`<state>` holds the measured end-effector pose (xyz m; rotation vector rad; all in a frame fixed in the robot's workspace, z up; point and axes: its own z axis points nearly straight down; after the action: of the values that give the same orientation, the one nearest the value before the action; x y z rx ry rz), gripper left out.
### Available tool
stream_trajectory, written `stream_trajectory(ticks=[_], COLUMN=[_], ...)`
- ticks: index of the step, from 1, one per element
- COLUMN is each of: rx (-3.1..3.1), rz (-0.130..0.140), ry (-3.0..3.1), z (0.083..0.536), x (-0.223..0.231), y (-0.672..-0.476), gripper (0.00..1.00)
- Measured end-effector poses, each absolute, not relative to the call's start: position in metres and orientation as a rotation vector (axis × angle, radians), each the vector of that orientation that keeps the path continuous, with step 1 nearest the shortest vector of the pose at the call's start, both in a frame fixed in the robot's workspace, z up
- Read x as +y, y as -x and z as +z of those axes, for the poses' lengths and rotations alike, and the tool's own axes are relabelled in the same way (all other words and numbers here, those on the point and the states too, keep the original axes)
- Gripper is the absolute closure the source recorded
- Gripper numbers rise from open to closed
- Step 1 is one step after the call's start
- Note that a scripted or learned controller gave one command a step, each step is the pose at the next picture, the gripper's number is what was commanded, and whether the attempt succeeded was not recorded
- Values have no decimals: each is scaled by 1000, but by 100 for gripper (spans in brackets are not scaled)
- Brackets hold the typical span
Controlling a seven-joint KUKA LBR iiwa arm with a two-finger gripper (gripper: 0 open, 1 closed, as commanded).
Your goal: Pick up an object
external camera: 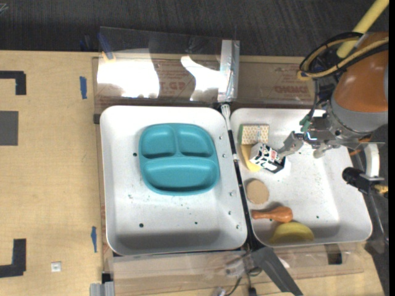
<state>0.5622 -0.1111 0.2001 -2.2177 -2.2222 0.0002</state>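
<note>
Grey gripper (285, 148) at centre-right beside black-and-white toy (267, 158), grip state impossible to tell; could nudge toy against yellow block (249, 156) and miss.

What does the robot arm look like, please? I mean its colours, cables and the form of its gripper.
The arm is grey with a broad orange band above the wrist. Black and yellow cables loop beside it, and a pale yellow tube runs off toward the upper corner. The gripper is small and metallic grey, tapering to slim fingers, with a spot of green on its body.
</note>
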Motion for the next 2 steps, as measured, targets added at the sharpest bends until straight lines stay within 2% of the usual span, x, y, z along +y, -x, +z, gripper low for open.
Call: stream_trajectory(ticks=[1, 2], rx=[-2150, -2273], rz=[8, -5], ry=[2282, 2174], z=[103, 87], x=[-159, -163], y=[-490, -546], gripper=[0, 0])
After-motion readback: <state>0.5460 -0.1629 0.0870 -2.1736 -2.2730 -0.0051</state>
